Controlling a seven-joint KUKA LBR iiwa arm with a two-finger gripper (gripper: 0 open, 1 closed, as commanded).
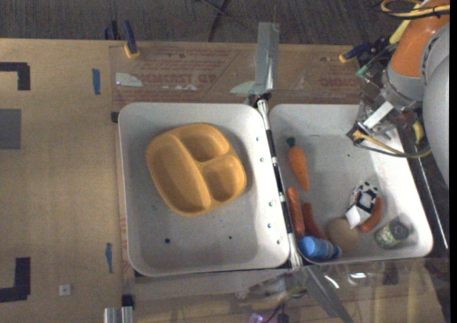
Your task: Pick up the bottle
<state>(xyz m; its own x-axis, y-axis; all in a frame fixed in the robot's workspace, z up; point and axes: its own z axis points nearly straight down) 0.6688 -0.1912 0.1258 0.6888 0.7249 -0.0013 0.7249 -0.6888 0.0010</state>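
From the overhead camera, my gripper (368,126) hangs over the right white bin's (325,136) upper right corner; I cannot tell how it is set. The blue plastic bottle (318,248) lies at the bin's lower left corner, diagonally well away from me, its long axis roughly left-right. A red sausage-shaped toy (310,219) and a tan rounded lump (343,233) crowd it; an orange carrot (298,166) lies between us. The left bin (136,193) holds a yellow divided plate (195,168).

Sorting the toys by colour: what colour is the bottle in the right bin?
Blue, seen in the camera view: the bottle lies at the right bin's near-left corner.
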